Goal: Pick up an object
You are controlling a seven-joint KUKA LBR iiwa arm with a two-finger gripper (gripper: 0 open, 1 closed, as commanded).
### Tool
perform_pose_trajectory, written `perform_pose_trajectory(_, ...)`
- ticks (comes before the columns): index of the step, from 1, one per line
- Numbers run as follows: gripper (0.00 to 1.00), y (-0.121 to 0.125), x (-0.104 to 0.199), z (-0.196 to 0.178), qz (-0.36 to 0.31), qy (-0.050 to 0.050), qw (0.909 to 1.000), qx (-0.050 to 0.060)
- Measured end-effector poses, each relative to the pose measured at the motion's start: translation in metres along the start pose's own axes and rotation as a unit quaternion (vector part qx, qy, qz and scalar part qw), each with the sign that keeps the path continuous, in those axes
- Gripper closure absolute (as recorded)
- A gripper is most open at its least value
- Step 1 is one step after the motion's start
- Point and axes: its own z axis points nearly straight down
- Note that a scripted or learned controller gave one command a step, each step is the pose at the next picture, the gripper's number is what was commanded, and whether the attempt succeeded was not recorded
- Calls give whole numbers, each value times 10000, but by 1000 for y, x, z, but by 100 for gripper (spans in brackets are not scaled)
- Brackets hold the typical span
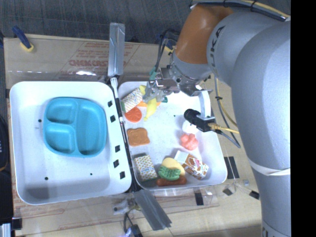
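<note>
Corn cob (150, 107) directly under the gripper (157, 89), upper middle of frame.
Whether the gripper is open or closed cannot be told. It hangs over the right bin's (217, 154) upper left corner; the yellow cob lies just below it, its long axis running down-left, an orange round piece (133, 114) touching.

A single fixed camera looks down at a slant from above the bench (59, 53), near enough that the two white bins (24, 132) fill most of the frame. The arm (256, 83) enters from the right edge.
</note>
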Motion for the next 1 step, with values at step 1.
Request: perform_pose_trajectory(1, 100, -107, 57, 34, 17, 4, 10000, 31)
